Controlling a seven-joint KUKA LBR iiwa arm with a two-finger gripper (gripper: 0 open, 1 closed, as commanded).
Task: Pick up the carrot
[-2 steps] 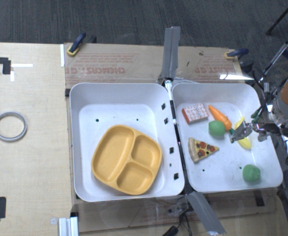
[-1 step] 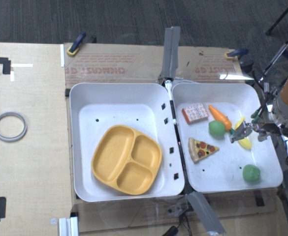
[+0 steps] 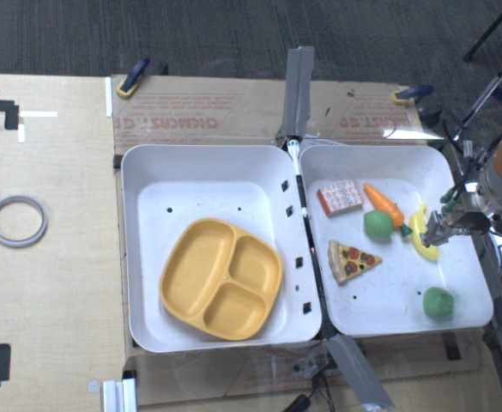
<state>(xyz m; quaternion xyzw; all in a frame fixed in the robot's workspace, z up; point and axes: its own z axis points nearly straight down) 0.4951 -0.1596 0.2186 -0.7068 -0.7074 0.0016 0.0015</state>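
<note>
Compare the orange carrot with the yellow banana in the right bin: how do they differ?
The orange toy carrot is tapered and straight, while the yellow toy banana is curved. The carrot lies slantwise near the bin's middle, beside the green round toy; the banana lies nearer the right wall, right by the end effector. Both are small toy foods in the right white bin.
</note>
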